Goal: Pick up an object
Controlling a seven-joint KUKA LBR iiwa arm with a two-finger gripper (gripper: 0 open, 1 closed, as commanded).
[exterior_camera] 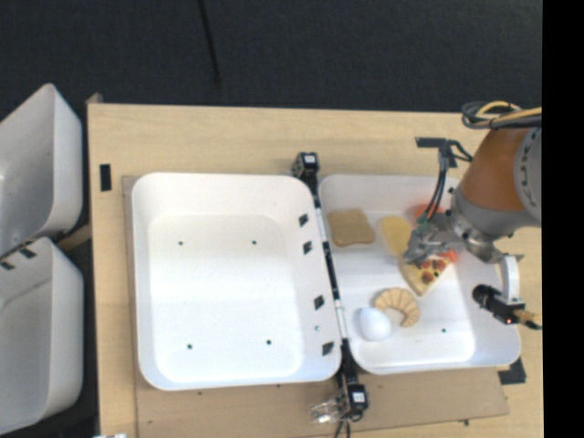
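1. The gripper (425, 252) is down in the right bin (456, 349), over a pizza slice (429, 275) that lies near the bin's right-centre.
2. Whether its fingers are spread or closed cannot be told; they are too small and dark against the slice, and nothing can be seen clamped between them.
3. The slice is a yellow wedge with red and orange spots, flat on the bin floor, its upper end under the gripper.
4. Just left of the gripper lies a pale yellow piece (395, 234), touching or nearly touching the slice.
5. Further left, near the bin's upper left, lies a tan slice of bread (351, 227), flat and apart from the others.
6. Below the pizza slice is a croissant (399, 304), curved, and a white egg (371, 323) sits just beside its lower left end.
7. A small red thing (426, 211) shows behind the wrist, partly hidden.
8. The arm (497, 176) reaches in from the right, its orange band above the wrist.
9. The left bin (146, 272) sits beside the right one, the two joined along a dark-clipped seam.
10. Both rest on a light wooden bench (201, 140).
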